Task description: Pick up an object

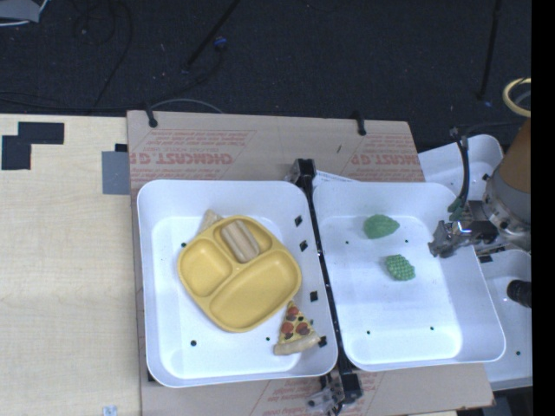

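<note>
From where I stood, two green pieces lay in the right bin [416, 354]: a smooth leafy one [380, 226] toward its far side and a bumpy one [399, 268] just nearer, both well to the left of the claw [444, 239], which hung over that bin's right edge with nothing visible between its tips. I could not tell how far the claw was spread, as it was small and dark against the rim. In the left bin [165, 345] sat a yellow divided plate [239, 276] with a tan roll [240, 240] in it, and a pizza slice [296, 331] just beside the plate's near corner.
</note>
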`<state>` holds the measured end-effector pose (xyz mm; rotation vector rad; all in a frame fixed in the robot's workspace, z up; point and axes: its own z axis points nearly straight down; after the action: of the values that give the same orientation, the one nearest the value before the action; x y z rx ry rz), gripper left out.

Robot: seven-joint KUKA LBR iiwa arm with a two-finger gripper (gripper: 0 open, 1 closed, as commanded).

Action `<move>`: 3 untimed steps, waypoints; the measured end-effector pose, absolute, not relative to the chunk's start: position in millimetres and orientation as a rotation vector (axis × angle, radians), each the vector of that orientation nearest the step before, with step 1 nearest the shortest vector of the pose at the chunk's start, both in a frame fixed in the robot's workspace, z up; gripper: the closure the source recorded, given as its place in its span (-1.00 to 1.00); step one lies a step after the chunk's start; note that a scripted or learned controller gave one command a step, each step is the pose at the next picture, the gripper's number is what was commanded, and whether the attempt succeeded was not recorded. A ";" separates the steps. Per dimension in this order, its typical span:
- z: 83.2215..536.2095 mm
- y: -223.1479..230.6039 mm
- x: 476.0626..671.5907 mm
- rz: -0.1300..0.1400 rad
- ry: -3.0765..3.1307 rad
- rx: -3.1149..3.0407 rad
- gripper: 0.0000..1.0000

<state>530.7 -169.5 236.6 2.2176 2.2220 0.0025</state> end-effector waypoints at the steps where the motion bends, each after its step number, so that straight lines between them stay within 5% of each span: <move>1: 279.0 -170.0 531.2 0.000 2.223 2.219 1.00; 3: 249.3 -82.4 567.6 -0.004 2.226 2.222 1.00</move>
<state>567.6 -82.4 249.3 2.2217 2.2263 -0.0039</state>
